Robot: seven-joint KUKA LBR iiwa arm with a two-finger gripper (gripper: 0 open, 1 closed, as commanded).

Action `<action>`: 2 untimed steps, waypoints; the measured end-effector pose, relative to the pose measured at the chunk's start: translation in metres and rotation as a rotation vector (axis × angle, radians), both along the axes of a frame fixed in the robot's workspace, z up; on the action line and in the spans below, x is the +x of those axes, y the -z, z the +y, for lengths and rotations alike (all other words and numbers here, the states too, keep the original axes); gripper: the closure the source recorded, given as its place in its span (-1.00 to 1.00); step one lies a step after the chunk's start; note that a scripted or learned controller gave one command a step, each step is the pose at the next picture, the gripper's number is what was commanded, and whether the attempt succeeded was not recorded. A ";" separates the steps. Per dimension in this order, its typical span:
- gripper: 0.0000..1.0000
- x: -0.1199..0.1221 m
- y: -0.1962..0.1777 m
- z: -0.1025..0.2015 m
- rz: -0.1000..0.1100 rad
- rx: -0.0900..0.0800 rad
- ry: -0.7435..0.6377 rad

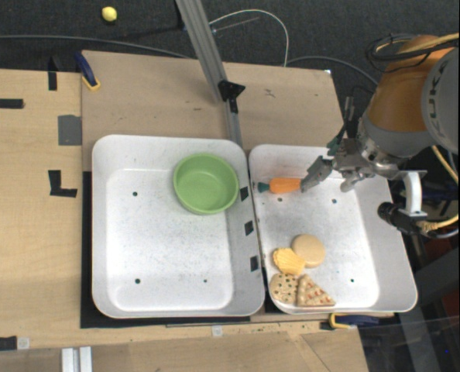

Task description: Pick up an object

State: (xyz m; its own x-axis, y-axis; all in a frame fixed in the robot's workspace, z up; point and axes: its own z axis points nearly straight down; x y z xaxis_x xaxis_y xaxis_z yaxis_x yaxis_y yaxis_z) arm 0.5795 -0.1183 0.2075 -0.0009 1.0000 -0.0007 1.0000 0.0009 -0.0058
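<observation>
An orange carrot (pixel 283 184) with a green tip lies near the far left side of the right bin (pixel 369 239). Just to its right hangs my gripper (pixel 332 178), its two dark fingers spread open and nothing between them. One finger (pixel 317 172) points toward the carrot's right end without touching it. At the bin's near side lie a round beige cookie (pixel 308 249), a yellow waffle piece (pixel 289 262), a dotted cracker (pixel 285 287) and a pizza slice (pixel 313 293). A green bowl (pixel 206 183) sits at the far right of the left bin (pixel 121 231).
A grey metal pole (pixel 207 49) slants down from the top to the bins' far edge. Cables (pixel 249 22) run behind the bins. A yellow ball (pixel 109 13) lies on the dark floor at the top left.
</observation>
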 end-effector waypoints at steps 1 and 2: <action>-1.00 -0.005 0.054 -0.009 0.002 0.000 0.000; -1.00 -0.002 0.099 -0.006 0.002 0.001 -0.001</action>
